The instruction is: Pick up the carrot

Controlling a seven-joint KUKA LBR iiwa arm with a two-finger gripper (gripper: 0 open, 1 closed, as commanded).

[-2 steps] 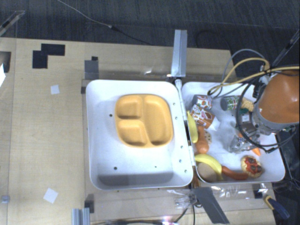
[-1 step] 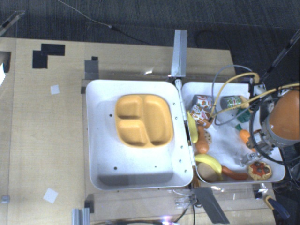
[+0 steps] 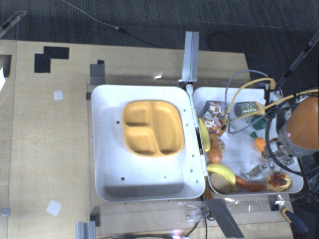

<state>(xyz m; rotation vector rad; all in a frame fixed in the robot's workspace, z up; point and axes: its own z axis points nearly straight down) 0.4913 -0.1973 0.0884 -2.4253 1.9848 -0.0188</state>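
A long, tapered orange-red piece that looks like the carrot (image 3: 247,184) lies along the front wall of the right bin (image 3: 239,195), between a banana (image 3: 222,173) and a round pizza-like toy (image 3: 278,181). My gripper (image 3: 257,171) hangs low in the right bin just above and behind the carrot's right half. The grey arm with its orange band (image 3: 304,126) comes in from the right and covers the bin's right side. I see nothing held in the gripper.
In the right bin there are also a snack packet (image 3: 215,114), a green can (image 3: 246,108), an orange-brown toy food (image 3: 215,152) and a small orange piece (image 3: 260,144). Cables loop over its back. The left bin (image 3: 107,183) holds a yellow divided plate (image 3: 152,127).
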